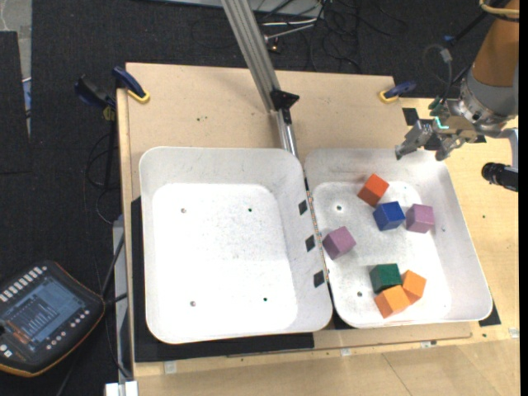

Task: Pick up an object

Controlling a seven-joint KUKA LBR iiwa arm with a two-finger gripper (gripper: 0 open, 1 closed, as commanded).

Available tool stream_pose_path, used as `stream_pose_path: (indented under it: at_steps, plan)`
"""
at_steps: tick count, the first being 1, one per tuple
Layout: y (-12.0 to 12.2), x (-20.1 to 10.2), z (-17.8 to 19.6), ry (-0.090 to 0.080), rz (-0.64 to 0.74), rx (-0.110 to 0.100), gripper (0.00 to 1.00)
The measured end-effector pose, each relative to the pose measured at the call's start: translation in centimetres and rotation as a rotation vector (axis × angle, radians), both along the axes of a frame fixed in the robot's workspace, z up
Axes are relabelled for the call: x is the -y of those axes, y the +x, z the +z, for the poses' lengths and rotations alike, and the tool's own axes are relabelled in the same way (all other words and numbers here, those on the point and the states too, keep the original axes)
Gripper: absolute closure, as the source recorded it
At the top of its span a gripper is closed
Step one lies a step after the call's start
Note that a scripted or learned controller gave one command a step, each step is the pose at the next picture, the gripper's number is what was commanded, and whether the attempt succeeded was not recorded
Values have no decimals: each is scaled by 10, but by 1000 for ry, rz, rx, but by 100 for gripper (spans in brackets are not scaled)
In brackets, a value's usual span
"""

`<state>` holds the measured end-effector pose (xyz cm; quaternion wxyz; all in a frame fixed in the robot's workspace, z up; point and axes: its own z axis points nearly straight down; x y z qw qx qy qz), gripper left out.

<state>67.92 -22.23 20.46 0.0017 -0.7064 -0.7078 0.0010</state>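
The gripper [429, 143], fingers spread and holding nothing, hangs over the far edge of the right bin [462, 221], the nearest block, an orange cube [373, 190], lying inward and toward the bin's dividing edge.

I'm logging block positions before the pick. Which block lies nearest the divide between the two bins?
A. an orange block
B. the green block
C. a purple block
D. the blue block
C: one purple block sits just right of the divide, left of all the others.
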Motion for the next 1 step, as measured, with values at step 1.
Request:
stream_pose_path:
  at_steps: [1]
  plan:
    - [1,0,3,-2,1,2,0]
